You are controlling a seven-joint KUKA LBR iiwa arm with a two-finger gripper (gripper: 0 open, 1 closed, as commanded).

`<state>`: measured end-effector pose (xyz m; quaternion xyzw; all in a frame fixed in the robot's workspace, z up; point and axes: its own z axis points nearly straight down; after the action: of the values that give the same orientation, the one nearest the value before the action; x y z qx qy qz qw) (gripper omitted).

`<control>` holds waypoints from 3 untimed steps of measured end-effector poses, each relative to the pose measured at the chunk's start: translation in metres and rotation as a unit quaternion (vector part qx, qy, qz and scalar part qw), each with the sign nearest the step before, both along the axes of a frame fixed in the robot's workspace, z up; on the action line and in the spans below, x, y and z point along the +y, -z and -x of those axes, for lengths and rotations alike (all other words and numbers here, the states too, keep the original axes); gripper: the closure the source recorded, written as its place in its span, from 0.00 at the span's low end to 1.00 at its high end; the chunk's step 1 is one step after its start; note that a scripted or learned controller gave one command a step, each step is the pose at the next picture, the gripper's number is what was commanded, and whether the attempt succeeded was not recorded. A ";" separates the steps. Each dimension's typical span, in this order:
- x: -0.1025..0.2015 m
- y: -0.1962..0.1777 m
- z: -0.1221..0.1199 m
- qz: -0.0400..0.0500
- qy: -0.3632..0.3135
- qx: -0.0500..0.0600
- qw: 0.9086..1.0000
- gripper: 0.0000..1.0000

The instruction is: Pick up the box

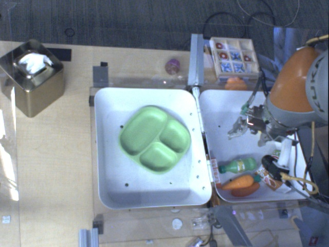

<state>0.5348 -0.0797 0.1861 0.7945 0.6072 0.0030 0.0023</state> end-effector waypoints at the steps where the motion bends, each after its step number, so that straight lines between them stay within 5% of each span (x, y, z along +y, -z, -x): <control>1: -0.094 -0.058 0.000 0.002 -0.019 -0.001 1.000 0.00; 2: -0.120 -0.080 0.002 0.002 0.011 -0.001 1.000 0.00; 3: -0.102 -0.050 0.027 0.001 -0.084 0.001 0.996 0.00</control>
<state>0.5076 -0.1815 0.2360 0.7406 0.6719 0.0017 0.0024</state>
